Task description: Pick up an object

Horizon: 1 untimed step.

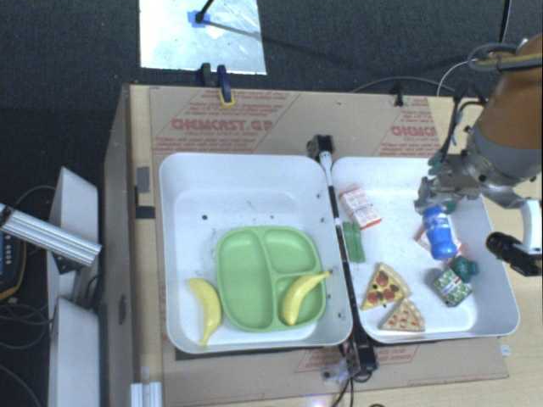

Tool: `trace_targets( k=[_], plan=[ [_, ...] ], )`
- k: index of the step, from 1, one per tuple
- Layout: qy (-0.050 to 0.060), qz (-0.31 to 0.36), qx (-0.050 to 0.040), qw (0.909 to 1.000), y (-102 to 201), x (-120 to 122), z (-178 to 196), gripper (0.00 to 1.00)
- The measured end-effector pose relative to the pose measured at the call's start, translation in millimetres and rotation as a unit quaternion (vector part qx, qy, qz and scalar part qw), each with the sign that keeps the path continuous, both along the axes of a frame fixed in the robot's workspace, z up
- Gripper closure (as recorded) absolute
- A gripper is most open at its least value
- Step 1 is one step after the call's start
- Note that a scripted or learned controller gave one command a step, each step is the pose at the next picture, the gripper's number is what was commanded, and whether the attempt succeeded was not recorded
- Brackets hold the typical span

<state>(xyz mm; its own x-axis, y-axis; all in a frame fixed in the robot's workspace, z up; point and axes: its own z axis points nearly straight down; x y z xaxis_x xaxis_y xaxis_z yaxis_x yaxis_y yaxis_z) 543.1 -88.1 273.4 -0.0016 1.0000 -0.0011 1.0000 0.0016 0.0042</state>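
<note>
Jaws first: you cannot tell from this slanted camera view whether they are spread or closed, because the gripper (438, 195) is a blur of grey metal just above the blue bottle (439, 234) in the right bin (506, 316). The bottle's cap end touches or sits right under the gripper, but you see nothing clearly clamped around it.

Look at what crowds that bottle. A small red-and-white packet (422, 239) peeks out beside it. Just below lie a dark green lump (464, 268) and a green carton (451, 287), near each other. Toward the bin's middle you have two pizza slices (384, 287), one above the other, a slim green stick (353, 245) along the divider, and a red-and-white box (360, 207) near the top.

Over in the left bin (182, 185), a green divided plate (267, 276) carries one banana (300, 293) in its lower right compartment, while a second banana (206, 309) lies just beside the plate's left edge.
</note>
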Motion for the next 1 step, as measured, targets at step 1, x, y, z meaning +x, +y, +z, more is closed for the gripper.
trace_targets(
  k=[1],
  plan=[
    [0.001, 0.002, 0.0010, 1.0000, 64.5, 22.2, -12.5, 1.00]
  ],
)
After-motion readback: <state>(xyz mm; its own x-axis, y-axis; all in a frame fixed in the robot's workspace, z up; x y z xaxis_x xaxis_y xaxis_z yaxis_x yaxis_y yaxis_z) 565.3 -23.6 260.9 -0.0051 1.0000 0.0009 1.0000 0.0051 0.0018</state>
